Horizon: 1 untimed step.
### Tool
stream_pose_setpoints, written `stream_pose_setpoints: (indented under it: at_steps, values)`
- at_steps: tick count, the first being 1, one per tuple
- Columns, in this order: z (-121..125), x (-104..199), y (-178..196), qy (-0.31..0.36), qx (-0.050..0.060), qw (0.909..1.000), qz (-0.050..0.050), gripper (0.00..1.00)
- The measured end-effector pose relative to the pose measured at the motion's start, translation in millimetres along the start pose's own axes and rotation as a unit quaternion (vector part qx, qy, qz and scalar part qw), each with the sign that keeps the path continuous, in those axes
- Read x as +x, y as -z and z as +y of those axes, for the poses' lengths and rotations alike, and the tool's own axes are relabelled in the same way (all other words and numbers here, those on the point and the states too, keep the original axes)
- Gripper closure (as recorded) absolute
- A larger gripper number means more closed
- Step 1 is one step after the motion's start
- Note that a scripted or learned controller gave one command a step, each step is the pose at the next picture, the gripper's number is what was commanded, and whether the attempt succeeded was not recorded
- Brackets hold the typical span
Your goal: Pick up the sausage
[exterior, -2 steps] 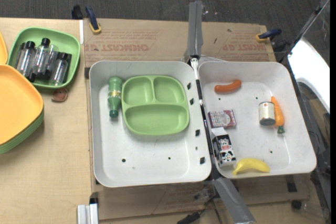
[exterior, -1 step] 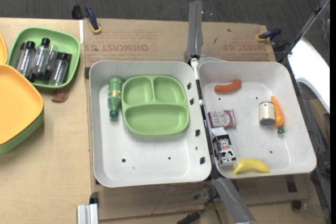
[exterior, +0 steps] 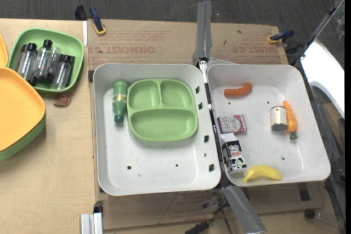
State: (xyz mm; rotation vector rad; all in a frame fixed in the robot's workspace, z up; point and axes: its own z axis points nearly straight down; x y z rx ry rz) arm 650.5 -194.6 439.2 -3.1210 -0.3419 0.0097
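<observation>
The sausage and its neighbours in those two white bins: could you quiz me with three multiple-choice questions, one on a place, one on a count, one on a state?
1. Where does the sausage lie?
A. far end of the right bin
B. on the green divided plate
C. beside the banana

2. How many compartments has the plate?
A. two
B. three
C. five

3. How is the green bottle positioned?
A. upright
B. on its side
C. on the plate

Answers: 1 A, it rests near the right bin's far wall. 2 B, two small sections and one large. 3 B, it lies lengthwise on the left bin's floor, beside the plate.
</observation>
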Motion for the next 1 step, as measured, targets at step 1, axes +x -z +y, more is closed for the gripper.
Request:
stream_pose_setpoints:
  at_steps: [1]
  values:
    - [-14.5,5.6,0.4,0.007,0.0,1.0,0.0,1.0]
